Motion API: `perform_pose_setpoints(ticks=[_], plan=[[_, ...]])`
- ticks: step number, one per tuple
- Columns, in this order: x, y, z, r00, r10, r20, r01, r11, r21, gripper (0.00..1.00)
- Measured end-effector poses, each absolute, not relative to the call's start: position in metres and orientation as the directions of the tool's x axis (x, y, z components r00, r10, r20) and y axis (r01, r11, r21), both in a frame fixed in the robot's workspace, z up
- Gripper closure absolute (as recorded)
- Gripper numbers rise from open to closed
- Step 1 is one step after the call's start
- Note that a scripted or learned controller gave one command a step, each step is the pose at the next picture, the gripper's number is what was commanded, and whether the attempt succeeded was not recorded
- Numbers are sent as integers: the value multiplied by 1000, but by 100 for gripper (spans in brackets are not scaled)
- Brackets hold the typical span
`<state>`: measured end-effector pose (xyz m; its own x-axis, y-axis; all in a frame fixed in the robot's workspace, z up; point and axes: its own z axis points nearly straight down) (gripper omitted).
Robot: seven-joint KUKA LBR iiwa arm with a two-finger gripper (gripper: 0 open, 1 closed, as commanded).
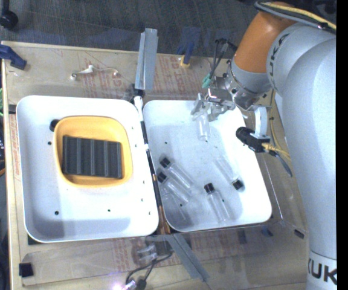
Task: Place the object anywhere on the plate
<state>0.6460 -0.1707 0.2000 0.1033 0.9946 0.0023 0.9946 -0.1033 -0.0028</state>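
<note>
The arm comes in from the right and its claw (205, 109) is above the far part of the right bin (255, 207). A clear vial (203, 127) hangs down from the claw, and it seems to sit between the two fingers, so I judge that the claw is closed on this vial, lifted a little over the bin floor. The view is small here, so the exact contact is hard to see.

More vials lie on the floor of the same bin: one with a black cap (175, 174) near the left wall, one (217, 202) near the front, and one (230, 175) toward the right side.

The plate (92, 125) is yellow, with a dark ribbed insert (93, 157), and it lies in the left bin (35, 216), well apart from the claw.

The vial looks light, stiff and smooth. Being round and clear, it is probably slippery and can turn or slide between the fingers. If it is glass, it is also fragile, so a hard squeeze or a drop is a risk. The best hold, in my judgement, is across the middle of the body, not on the cap.
</note>
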Motion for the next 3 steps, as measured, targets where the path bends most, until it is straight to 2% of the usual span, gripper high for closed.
perform_pose_setpoints(ticks=[1, 2, 3], plan=[[622, -111, 182, 28, 1000, 1, 1000, -28, -6, 100], [615, 4, 191, -81, 997, 1, 997, 81, -6, 100], [615, 3, 191, -80, 997, 0, 997, 80, -6, 0]])
